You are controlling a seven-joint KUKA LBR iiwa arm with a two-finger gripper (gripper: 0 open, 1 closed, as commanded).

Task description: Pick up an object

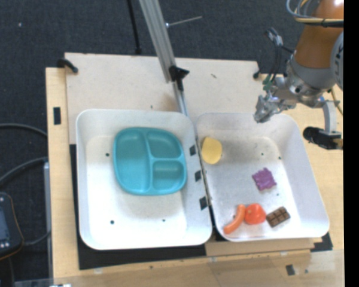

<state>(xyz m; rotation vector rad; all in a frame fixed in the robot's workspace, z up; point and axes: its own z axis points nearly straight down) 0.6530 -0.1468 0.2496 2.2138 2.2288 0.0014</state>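
Hovering over the far rim of the right bin (311, 178), the gripper (263, 113) holds nothing; jaw state cannot be determined. Nearest object, the yellow piece (212, 150), lies on the bin floor, left of and nearer than the jaws, apart.

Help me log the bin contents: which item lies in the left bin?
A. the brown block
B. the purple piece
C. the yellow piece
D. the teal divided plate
D: the teal divided plate lies alone in the left bin, while the small pieces sit in the right bin.
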